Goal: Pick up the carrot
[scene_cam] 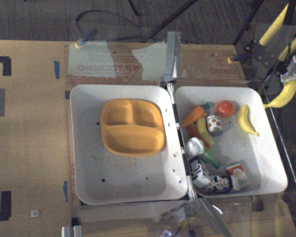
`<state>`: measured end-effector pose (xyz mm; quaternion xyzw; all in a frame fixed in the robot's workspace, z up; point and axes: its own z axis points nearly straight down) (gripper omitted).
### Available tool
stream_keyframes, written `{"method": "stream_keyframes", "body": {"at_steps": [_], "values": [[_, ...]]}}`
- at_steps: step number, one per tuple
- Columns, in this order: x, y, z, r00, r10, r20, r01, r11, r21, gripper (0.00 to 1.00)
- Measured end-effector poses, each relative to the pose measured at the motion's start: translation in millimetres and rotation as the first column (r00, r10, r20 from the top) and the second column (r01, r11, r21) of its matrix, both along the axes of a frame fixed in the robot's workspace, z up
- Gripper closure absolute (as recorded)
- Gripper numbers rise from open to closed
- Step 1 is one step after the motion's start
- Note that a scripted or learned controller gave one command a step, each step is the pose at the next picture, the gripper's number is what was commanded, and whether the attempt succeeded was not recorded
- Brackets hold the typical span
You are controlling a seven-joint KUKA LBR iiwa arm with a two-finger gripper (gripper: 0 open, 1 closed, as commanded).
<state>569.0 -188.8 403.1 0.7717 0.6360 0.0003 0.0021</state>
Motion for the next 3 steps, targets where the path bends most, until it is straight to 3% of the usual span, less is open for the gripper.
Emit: {"method": "stream_keyframes", "body": {"at_steps": [1, 2, 3], "values": [[-1, -20, 6, 0.98, -0.201, 0.0, 0.201, 0.98, 0.0, 1.0], [1, -19, 17, 0.98, -0.197, 0.004, 0.197, 0.98, -0.003, 1.0], [-14, -23, -70, 0.897, -0.441, -0.007, 0.441, 0.897, 0.002, 1.0]]}}
